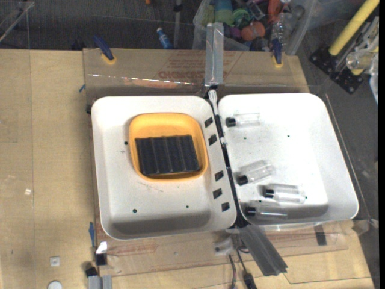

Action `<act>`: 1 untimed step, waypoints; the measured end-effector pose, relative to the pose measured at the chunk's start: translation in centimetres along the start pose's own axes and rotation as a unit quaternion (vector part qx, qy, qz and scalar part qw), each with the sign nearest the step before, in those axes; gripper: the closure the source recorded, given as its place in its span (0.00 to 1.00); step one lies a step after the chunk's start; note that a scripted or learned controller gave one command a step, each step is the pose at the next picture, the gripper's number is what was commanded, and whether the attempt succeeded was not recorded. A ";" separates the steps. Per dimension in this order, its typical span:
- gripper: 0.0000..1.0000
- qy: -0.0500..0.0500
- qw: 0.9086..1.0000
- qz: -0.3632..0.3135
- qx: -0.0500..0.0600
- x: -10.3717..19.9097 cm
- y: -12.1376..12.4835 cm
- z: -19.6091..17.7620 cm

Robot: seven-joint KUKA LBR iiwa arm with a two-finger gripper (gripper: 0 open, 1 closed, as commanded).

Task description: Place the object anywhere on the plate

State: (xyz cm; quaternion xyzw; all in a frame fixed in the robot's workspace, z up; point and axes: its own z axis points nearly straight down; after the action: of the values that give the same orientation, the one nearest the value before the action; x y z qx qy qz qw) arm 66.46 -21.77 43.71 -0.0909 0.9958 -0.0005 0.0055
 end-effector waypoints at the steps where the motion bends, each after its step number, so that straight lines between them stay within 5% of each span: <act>1: 1.00 0.000 0.983 -0.185 -0.001 -0.3 -0.4 0.4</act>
State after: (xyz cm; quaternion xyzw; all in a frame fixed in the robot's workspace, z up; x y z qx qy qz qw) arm 66.81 -22.13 43.27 -0.2731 0.9620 -0.0010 0.0054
